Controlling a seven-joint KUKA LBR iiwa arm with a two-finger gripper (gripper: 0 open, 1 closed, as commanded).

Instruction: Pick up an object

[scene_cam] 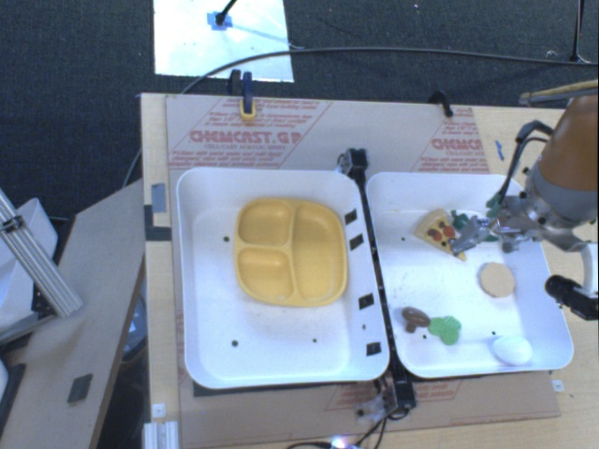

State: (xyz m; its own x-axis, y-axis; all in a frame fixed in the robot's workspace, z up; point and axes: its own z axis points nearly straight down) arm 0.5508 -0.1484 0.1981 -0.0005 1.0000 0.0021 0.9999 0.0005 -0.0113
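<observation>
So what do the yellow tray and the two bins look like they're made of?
The yellow tray looks like moulded plastic: uniform colour, rounded compartment ridges, slight sheen. The left bin and right bin look like thin white plastic, matte, with rounded rims, though coated metal cannot be ruled out.

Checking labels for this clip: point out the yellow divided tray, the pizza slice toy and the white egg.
yellow divided tray (291,252), camera view, central ridge.
pizza slice toy (435,227), camera view, yellow face.
white egg (512,349), camera view, top.
</observation>
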